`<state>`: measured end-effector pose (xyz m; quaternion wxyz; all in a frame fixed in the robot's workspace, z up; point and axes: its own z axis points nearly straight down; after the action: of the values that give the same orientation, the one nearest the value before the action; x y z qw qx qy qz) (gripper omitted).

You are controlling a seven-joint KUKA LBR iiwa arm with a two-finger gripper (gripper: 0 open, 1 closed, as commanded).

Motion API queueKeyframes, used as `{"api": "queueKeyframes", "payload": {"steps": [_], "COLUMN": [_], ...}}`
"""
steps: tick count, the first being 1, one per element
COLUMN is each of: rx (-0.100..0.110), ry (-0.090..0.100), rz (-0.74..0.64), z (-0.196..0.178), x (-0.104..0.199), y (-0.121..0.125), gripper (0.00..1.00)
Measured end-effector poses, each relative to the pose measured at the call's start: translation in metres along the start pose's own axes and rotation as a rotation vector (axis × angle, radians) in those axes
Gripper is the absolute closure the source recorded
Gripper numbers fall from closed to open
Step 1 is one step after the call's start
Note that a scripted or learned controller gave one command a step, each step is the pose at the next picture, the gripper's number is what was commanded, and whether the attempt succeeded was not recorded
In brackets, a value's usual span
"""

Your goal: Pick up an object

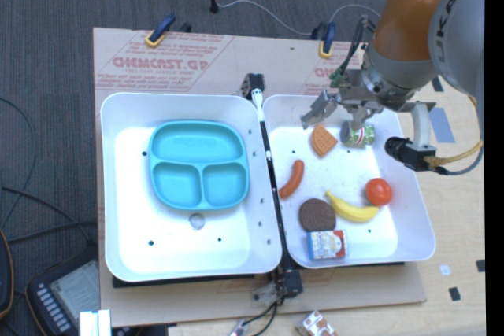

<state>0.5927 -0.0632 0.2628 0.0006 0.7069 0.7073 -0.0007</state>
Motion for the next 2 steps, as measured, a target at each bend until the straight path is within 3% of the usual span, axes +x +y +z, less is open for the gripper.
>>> {"api": "queueKeyframes", "payload": {"steps": [1,2], "rx": [0.005,-0.005], "ry": [0.001,0.001], "rz": [0.001,0.000], "z": [0.125,0.175], "x": [-0.034,-0.037], "y": [0.014,-0.009], "gripper": [0.00,0.00]}}
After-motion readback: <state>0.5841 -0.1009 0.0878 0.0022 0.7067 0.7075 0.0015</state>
